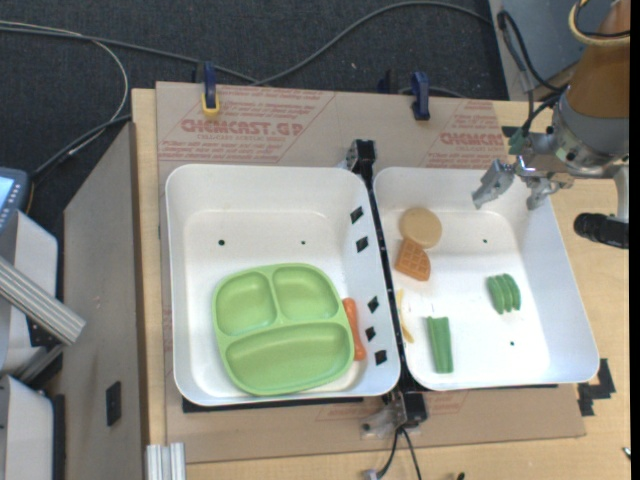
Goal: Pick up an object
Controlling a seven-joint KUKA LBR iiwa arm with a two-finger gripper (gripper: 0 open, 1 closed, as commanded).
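Note:
My gripper (515,190) hangs over the far right corner of the right bin (560,268), fingers apart with nothing between them. Within that bin lie a round tan bun (421,226), an orange waffle piece (412,261) just in front of it, a green pea pod (504,293) toward the right, a green celery stick (439,343) near the front, and a thin pale yellow strip (402,318) along the left wall. All of them sit lower left of the gripper and apart from it.
The left bin (190,228) holds a green divided plate (285,325) with an orange carrot (353,328) at its right edge. Black clips (362,155) join the bins along the middle wall. Blue clamps (420,96) hold the cardboard at the back.

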